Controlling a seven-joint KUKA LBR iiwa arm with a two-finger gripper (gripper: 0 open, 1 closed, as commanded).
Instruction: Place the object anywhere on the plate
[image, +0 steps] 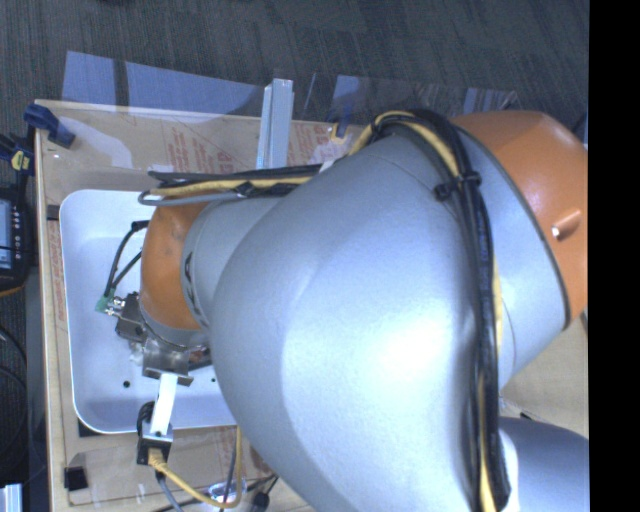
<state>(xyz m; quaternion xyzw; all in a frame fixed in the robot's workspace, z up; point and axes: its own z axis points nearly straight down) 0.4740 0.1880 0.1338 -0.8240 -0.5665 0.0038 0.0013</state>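
**A:** Camera view, then: what takes up most of it?

**B:** The grey arm (380, 330). Its bulk spreads from the right edge across the centre, with an orange housing (530, 200) at the upper right. A bundle of black and yellow cables (470, 250) runs down over it.

**A:** And the wrist end?

**B:** It reaches to the left of the frame, over a white bin (75, 300). The orange band (165, 270) sits above the bin's middle. Below it are dark metal wrist parts (150, 340), with a thin black lead ending in a small green plug (103, 305).

**A:** How do the jaws stand, wide or narrow?

**B:** I cannot tell. A narrow white piece (160, 410) hangs from the wrist parts toward the bin's lower rim, but the jaws' spacing is not readable from this angle.

**A:** Where is the object? And the plate?

**B:** I cannot tell that either. The arm covers much of the bin and everything to its right. The bare bin floor at the left shows only a few small dark specks (128, 383).

**A:** Anything else around it?

**B:** The bin rests on a pale wooden tabletop (200, 140). A metal post (277, 120) stands at top centre, a blue clamp (45, 122) sits at the upper left corner, and dark carpet (300, 40) lies beyond.
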